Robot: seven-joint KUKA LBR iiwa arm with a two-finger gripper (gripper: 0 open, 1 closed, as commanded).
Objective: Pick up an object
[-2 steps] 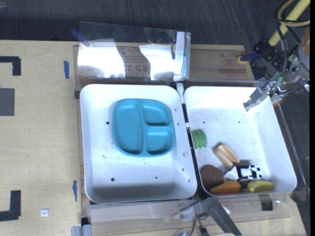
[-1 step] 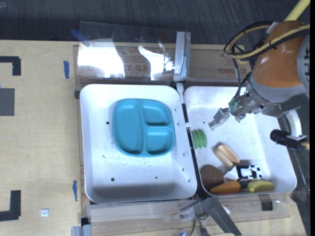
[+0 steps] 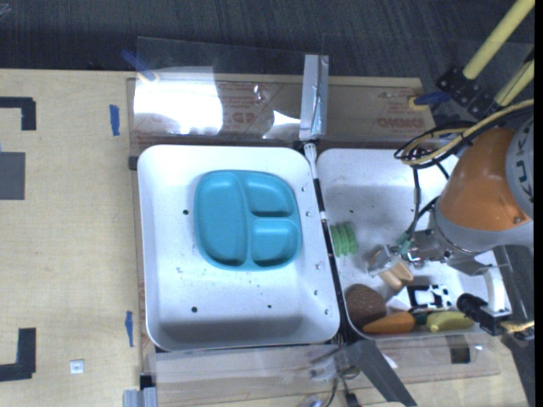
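Reaching into the right bin, the end effector sits low over a small tan block that lies in the bin's near half, toward its middle. That block is judged the likeliest pick; it appears to touch or lie just under the tool, but no view of it between the fingers is available, so a hold cannot be confirmed. Whether the end effector is open or closed cannot be told.

Other candidates crowd the same area. A brown rounded object sits at the bin's near-left corner, an orange carrot-like piece lies along the near edge just beside it, and a yellow piece continues along that edge toward the right. A green ribbed item rests against the left wall, apart from the rest.

To do the step well, the tool should centre on one object alone, close squarely across its narrow side, and lift straight up; the risk is nudging neighbours or pinching two at once.

The arm enters from the counter's right side, its orange band above the wrist, angled down and leftward into the bin. The left bin carries a blue divided tray, well apart from the work.
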